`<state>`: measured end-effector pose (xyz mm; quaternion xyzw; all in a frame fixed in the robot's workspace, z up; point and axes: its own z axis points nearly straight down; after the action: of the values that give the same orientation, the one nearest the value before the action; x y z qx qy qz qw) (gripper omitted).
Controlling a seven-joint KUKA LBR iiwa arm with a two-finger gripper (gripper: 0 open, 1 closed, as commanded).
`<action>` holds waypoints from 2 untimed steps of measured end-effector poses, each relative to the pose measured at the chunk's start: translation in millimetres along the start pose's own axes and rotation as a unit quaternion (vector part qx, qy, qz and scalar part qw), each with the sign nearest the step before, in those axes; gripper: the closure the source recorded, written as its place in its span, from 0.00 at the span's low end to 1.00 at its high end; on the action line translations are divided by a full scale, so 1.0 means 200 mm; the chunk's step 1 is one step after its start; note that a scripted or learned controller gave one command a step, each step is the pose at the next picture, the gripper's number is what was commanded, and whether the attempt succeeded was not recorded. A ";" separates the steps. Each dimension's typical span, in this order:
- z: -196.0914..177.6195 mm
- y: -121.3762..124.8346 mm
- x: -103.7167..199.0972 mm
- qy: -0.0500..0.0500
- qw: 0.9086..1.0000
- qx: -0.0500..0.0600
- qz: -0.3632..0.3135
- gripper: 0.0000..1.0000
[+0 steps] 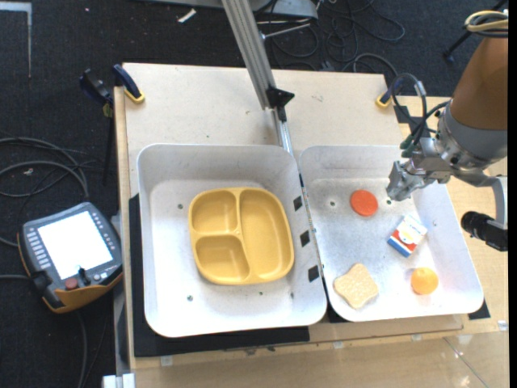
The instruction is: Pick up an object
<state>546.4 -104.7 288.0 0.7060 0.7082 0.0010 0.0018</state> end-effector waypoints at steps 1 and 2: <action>0.10 -0.04 0.26 0.001 1.000 0.003 -0.002 1.00; 0.19 -0.08 0.49 0.001 1.000 0.003 -0.002 1.00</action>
<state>530.5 -6.2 250.5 0.7044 0.7098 -0.0006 -0.0016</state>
